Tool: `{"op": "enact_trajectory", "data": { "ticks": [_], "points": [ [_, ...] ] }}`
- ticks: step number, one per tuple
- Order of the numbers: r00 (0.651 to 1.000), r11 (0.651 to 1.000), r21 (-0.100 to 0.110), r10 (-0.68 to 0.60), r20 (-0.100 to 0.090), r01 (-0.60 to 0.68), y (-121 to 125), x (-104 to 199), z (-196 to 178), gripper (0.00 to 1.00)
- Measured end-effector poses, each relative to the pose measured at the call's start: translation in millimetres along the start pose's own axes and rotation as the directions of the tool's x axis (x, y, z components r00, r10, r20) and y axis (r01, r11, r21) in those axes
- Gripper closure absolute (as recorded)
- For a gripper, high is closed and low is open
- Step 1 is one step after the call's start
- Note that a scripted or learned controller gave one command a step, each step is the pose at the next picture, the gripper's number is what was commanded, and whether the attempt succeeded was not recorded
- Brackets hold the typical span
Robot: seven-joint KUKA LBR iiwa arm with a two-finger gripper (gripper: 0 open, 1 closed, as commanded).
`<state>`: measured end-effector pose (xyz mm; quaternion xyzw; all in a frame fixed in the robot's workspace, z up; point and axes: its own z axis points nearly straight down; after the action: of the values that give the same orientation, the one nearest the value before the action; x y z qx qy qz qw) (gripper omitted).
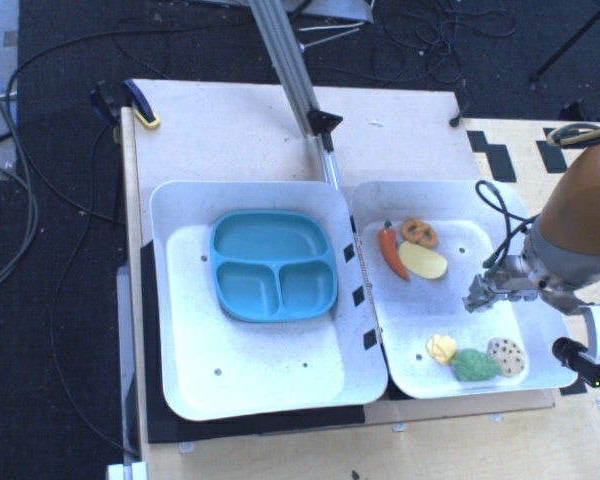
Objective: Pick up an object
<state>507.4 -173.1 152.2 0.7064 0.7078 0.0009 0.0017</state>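
The right bin (410,363) holds several toy foods: an orange carrot (392,253), a brown pretzel (418,232), a pale yellow potato-shaped piece (423,262), a small yellow item (441,348), a green broccoli (475,365) and a chocolate-chip cookie (505,356). My gripper (483,295) hangs over the right side of this bin, right of the potato piece and above the cookie. Nothing shows between its fingers, and their spacing is too small to read.
The left bin (180,368) carries a blue three-compartment tray (275,265). A slanted metal pole (285,53) reaches down to the bins' back edge. Cables run across the dark floor behind and to the left of the bench.
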Motion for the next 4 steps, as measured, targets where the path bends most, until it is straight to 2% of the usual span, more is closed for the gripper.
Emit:
{"op": "enact_trajectory", "data": {
  "ticks": [1, 2, 4],
  "points": [
    [1.000, 1.000, -0.002, -0.002, 0.001, 0.002, 10.6, 3.8, -49.1, 1.00],
    [1.000, 1.000, 0.000, -0.001, 0.000, 0.001, 11.8, 3.7, -70.8, 1.00],
    [1.000, 1.000, 0.005, -0.005, -0.003, 0.005, 6.8, 110.1, -58.9, 1.00]
  ]
}}
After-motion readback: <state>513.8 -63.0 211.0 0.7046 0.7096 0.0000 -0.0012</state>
